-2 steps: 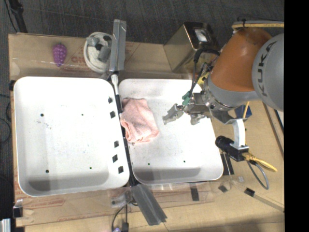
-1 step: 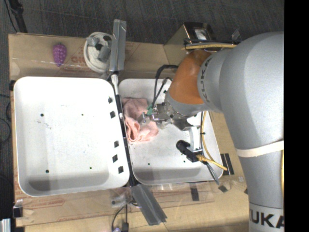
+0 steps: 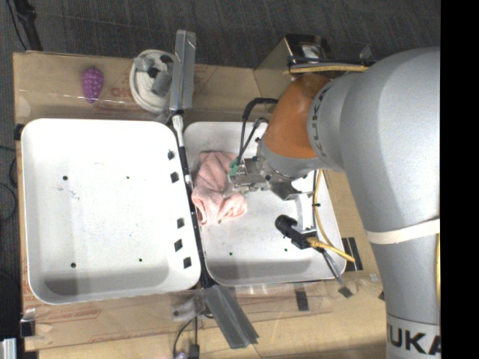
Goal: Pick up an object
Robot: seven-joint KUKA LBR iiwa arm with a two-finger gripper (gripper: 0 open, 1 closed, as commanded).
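Camera view: a crumpled pink cloth point(image 3: 215, 188) lies in the right-hand bin point(image 3: 262, 268), against its left wall beside the divider between the two bins. The gripper point(image 3: 241, 176) sits at the cloth's right edge, touching or just above it; whether its fingers are apart or together cannot be told. The grey arm point(image 3: 374, 140), with its orange band point(image 3: 293, 122), covers the bin's right side. The left-hand bin point(image 3: 97, 275) adjoins. A purple object point(image 3: 92, 83) rests on the bench behind.
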